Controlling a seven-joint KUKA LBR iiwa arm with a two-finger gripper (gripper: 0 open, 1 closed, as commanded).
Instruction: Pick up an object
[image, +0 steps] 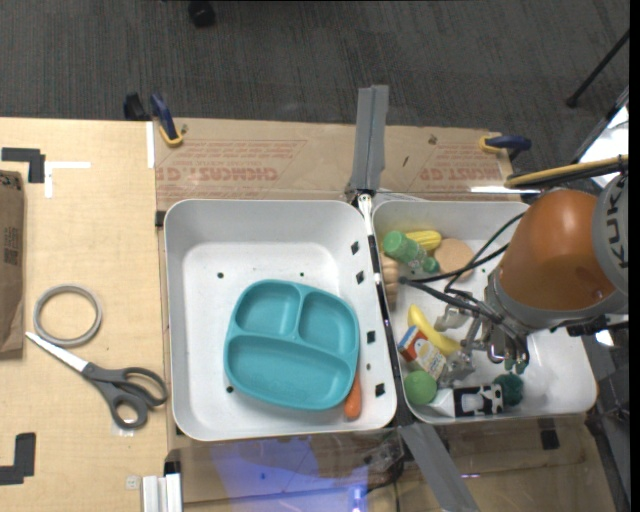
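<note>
From my remote seat: the arm (560, 262) covers much of the right bin (560, 395); the gripper (478, 352) is tangled in cables, its state unreadable to me. The carrot (353, 400) is half tucked under the teal plate (293, 343). The brown bag (10, 262) is cut by the left edge. The black-and-white item (478, 400) is too small to identify.

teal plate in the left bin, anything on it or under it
Nothing lies on the teal plate; its three sections are bare. An orange carrot pokes out at its lower right edge. Whatever lies beneath the plate is covered.

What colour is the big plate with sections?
Teal blue; the divided plate shows clearly in the camera view.
</note>
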